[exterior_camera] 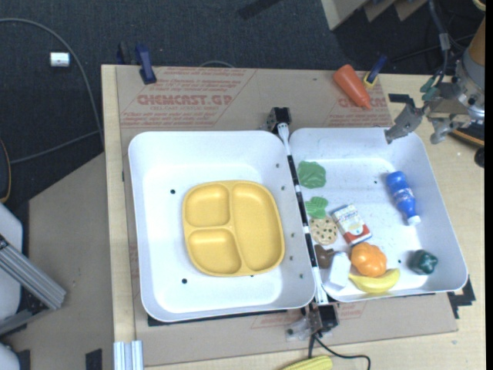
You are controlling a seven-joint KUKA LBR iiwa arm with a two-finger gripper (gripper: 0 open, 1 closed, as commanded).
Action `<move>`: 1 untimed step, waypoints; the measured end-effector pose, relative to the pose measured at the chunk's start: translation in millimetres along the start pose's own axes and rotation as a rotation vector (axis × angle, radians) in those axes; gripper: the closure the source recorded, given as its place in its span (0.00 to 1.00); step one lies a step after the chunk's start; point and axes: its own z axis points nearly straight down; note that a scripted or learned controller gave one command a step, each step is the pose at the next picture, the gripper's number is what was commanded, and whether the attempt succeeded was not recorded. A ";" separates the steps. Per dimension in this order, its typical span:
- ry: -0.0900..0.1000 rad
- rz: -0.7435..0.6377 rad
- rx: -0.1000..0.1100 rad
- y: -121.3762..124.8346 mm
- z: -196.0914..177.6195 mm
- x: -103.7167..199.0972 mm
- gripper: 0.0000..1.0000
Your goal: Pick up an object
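The two-finger metal claw (422, 125) is seen at the upper right of the bench, poised above the far right corner of the right-hand shallow white bin (441, 206). Its two grey fingers (402, 122) are spread apart, splayed outward to either side, and nothing is gripped between them. The grey arm (471, 68) is seen reaching in from the right edge, with the wrist bent down toward the bin's back rim.

Both bins are set side by side on a pale wooden bench (231, 91) lined with brown printed cardboard, above a dark carpeted floor (62, 6). The left-hand white bin (154, 206) is occupied by a yellow three-compartment plastic plate (231, 227), which is placed near its middle.

The objects to be picked are gathered in the right bin, well apart from the claw. A blue plastic bottle (401, 196) is laid near the right wall, closest to the claw. Two green leafy toys (312, 175) are placed by the left wall, with a speckled cookie (323, 230) and a small red-and-white carton (351, 223) just below. An orange toy fruit (368, 260) is set touching a yellow toy banana (376, 281) at the front, and a dark green toy (422, 262) is found in the front right corner.

An orange toy carrot (352, 85) is left on the cardboard behind the bins.
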 end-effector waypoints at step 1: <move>-0.001 0.001 0.001 26.5 96.5 -50.5 0.00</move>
